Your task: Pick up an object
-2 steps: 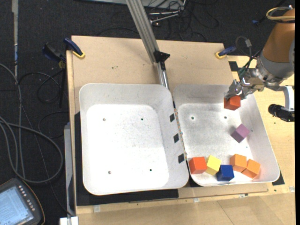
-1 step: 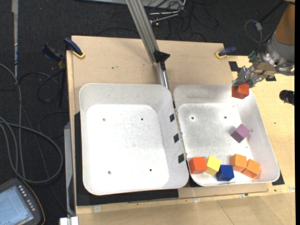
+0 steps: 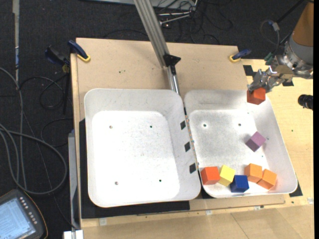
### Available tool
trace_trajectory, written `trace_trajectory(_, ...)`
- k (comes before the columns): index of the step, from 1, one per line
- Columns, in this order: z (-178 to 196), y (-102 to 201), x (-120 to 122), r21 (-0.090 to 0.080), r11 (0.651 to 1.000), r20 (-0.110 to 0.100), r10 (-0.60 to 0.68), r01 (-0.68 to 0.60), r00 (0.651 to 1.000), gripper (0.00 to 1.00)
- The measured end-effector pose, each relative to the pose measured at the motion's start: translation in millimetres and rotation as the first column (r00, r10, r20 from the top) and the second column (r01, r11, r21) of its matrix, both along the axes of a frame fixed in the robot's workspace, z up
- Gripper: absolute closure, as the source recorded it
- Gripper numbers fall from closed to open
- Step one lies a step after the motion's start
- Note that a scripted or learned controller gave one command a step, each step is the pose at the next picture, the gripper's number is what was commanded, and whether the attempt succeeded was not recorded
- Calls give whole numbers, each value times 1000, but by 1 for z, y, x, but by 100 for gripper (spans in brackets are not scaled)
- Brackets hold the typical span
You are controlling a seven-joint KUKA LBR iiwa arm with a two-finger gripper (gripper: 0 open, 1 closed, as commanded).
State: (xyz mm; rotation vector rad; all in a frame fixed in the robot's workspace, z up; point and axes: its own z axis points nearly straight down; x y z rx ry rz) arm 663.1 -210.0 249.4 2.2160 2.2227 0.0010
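**Red block in gripper, above right bin's far corner**

Gripper (image 3: pixel 258 86) at upper right, fingers closed on red block (image 3: pixel 255 95), block hanging just below fingertips, over far right rim of right bin (image 3: pixel 279 133). Purple block (image 3: pixel 256 141) below gripper, apart, on bin floor. Further below, along near wall: orange block (image 3: pixel 210 175), yellow block (image 3: pixel 227 175), blue block (image 3: pixel 239 183), two more orange blocks (image 3: pixel 261 176). Left bin (image 3: pixel 94 133) well to gripper's left.
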Motion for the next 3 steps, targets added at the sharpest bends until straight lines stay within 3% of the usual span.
trace_trajectory(2, 1, 93, -8, 4, 1000, -3, 5, -5, 1000, 100)
trace_trajectory(3, -2, 155, -19, 4, 1000, -5, 6, -6, 1000, 100)
